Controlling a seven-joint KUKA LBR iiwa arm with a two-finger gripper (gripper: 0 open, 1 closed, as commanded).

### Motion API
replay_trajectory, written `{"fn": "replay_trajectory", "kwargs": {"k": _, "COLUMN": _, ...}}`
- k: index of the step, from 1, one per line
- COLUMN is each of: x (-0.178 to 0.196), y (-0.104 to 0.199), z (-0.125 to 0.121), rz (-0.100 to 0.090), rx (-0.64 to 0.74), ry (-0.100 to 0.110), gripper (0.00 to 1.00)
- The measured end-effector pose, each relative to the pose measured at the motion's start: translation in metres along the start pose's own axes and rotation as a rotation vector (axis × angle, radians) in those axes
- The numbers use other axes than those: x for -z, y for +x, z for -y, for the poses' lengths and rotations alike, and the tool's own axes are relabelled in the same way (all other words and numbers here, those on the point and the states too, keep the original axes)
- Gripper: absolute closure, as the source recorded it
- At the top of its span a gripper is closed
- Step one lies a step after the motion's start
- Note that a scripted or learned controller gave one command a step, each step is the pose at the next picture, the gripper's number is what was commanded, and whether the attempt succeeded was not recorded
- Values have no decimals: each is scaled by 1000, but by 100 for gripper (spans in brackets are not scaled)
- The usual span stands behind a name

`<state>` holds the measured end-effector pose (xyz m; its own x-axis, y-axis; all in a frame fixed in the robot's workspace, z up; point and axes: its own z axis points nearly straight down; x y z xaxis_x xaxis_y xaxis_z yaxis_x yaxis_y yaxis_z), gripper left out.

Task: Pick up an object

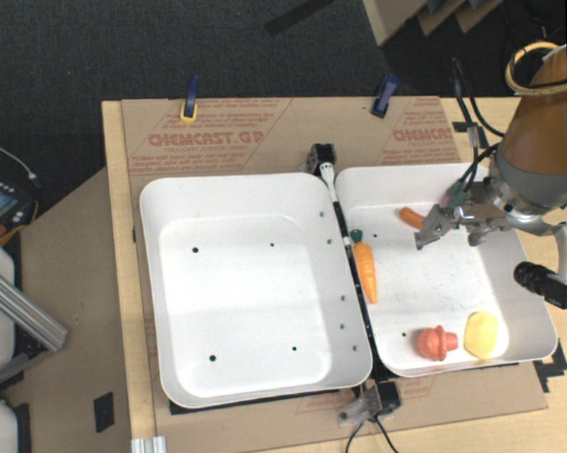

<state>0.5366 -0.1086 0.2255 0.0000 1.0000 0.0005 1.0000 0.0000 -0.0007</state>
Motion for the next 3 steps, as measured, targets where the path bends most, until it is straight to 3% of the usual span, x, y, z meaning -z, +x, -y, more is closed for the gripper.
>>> {"fn": "replay_trajectory", "kwargs": {"k": 1, "x": 185, "y": -71, "z": 24, "rz": 10, "rx": -6, "ry": -21, "gripper": 0}}
{"fn": "replay_trajectory", "kwargs": {"k": 2, "x": 235, "y": -5, "z": 58, "rz": 1, "rx": 7, "ry": -11, "gripper": 0}}
{"fn": "replay_trajectory", "kwargs": {"k": 3, "x": 315, "y": 111, "z": 57, "rz": -1, "rx": 13, "ry": -13, "gripper": 0}}
